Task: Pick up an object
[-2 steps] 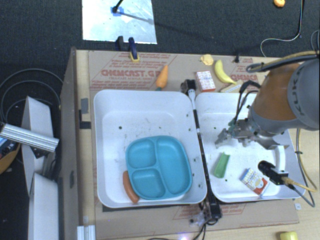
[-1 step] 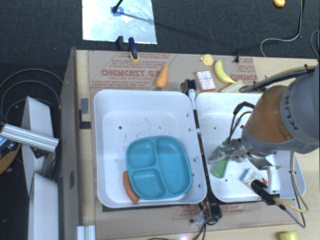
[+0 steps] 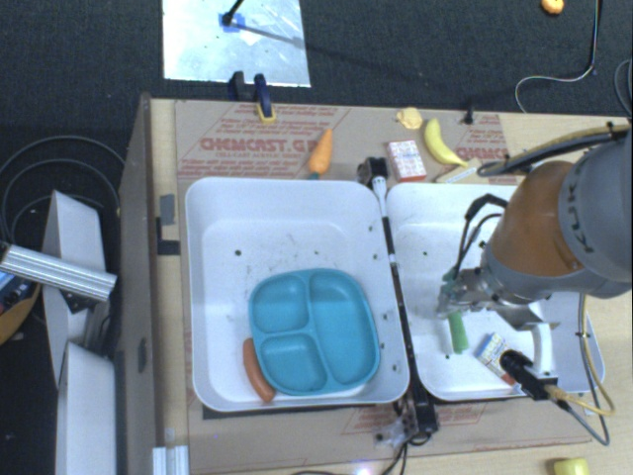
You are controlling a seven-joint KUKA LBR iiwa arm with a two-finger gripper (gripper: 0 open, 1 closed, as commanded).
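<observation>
Two white bins, one arm. Gripper (image 3: 457, 300) sits low inside the right bin (image 3: 425, 216), over the floor near the middle. Spread or pressed together: cannot tell, since wrist and cabling mask the tip from this angle. Nothing seen pinched.

Likely target is the green stick-shaped piece (image 3: 458, 334). It lies flat on the bin floor, just on the front-of-bench side of the gripper. Its far end is right at the tip or tucked under it; contact not resolvable. Long axis runs away from the tool toward the bin's front wall, leaning slightly to the arm's side.

Judgement: a grasp needs the closing direction set across that axis, side to side along the bench. The tool should also shift a little frontward, over the stick's middle rather than its end.

Small white-and-blue item (image 3: 490, 346) lies just past the stick on the arm's side, near enough to be nudged.

Across the divider from the tool, well apart, is a blue divided plate (image 3: 316, 330) in the left bin (image 3: 227, 226). An orange sausage-shaped piece (image 3: 257, 369) lies beside its front-left corner. Neither is in play for this approach.
</observation>
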